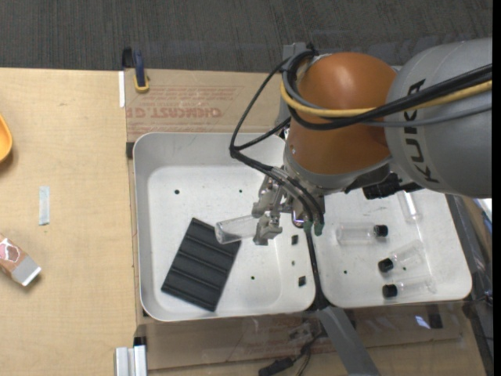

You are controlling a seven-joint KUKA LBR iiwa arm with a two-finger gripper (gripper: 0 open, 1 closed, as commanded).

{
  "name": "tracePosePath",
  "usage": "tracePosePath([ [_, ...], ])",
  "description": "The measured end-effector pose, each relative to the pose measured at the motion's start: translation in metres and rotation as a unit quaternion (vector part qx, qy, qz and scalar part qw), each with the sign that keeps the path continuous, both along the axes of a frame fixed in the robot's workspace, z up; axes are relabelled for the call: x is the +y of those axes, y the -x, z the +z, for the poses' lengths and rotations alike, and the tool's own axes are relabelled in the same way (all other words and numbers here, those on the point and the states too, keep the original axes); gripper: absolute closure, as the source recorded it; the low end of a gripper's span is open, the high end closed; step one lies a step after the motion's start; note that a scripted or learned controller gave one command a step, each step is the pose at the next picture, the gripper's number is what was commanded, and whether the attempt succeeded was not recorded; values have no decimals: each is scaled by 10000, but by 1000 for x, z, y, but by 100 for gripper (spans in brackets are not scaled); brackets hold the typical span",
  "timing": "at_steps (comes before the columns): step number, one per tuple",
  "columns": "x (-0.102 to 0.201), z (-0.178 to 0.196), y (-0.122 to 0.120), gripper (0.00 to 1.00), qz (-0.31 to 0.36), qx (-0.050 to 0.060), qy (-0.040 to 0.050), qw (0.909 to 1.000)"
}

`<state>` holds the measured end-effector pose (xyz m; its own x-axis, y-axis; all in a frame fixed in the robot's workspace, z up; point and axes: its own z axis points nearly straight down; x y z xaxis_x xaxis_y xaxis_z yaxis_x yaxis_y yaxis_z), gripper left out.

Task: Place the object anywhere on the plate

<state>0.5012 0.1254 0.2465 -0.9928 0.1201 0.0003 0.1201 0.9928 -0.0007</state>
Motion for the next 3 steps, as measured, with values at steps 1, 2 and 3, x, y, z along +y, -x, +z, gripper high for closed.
tracePosePath([
  [1,-26,-25,23,100,573,6,-2,9984],
  [2,52,-43,23,100,1643,-2,-7,9864],
  [3,-21,-12,-2,100,2394,-13,-6,9709],
])
